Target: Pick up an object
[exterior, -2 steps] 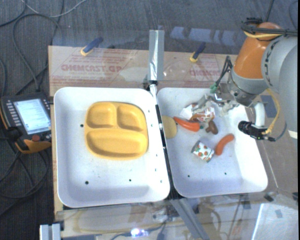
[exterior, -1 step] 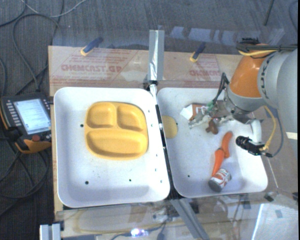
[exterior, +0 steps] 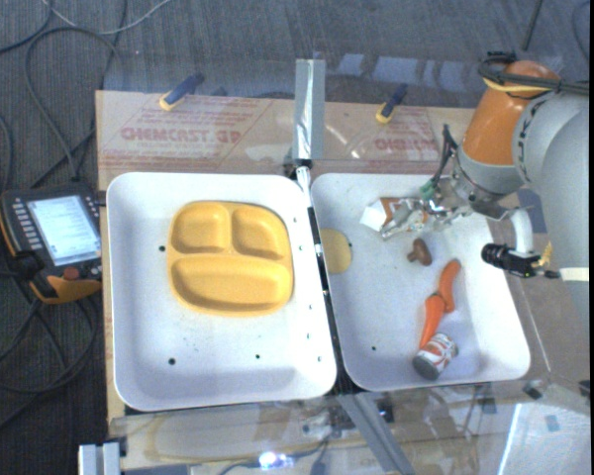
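The gripper [exterior: 408,216] is seen in the upper part of the right bin [exterior: 495,364], reached in from the right of the frame below the orange band [exterior: 495,127] of the arm. Its metal fingers are pointed toward the left, over or against a small white object [exterior: 374,214] lying near the bin's upper left; whether the fingers are spread or closed cannot be told, and nothing can be confirmed as held between them.

Just below the gripper, a small brown object [exterior: 419,252] is found on the bin floor. Further down and to the right, an orange carrot-like object [exterior: 440,300] is laid with its long axis running steeply from upper right to lower left. Touching or just beside its lower end, a small can [exterior: 435,355] is lying on its side near the bin's lower edge. A round yellowish object [exterior: 335,252] is seen against the bin's left wall.

In the left bin [exterior: 139,364], a yellow compartment tray [exterior: 231,256] is set flat, its long axis running left to right.

Left of the bins, a handheld control pendant [exterior: 51,234] is resting.
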`<action>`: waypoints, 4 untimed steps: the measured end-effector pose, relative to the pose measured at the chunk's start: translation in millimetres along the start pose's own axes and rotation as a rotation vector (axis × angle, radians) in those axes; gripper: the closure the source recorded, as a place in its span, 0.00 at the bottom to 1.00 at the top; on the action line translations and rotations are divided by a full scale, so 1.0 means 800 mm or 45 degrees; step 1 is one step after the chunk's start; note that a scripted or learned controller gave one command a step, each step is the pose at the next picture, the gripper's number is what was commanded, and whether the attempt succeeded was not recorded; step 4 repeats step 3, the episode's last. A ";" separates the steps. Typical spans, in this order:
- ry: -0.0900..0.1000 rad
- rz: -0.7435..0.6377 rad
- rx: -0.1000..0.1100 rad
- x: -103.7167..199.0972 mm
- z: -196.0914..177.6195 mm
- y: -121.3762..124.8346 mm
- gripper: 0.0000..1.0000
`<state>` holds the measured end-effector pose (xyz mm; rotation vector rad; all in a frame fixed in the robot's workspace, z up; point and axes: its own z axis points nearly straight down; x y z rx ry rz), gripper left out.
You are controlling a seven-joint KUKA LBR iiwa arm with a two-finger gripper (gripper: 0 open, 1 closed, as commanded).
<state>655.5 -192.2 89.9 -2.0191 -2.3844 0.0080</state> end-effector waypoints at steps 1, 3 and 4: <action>0.001 -0.001 0.016 -0.001 -0.011 -0.004 1.00; -0.014 -0.275 -0.016 0.146 -0.114 -0.043 1.00; -0.014 -0.275 -0.016 0.146 -0.114 -0.043 1.00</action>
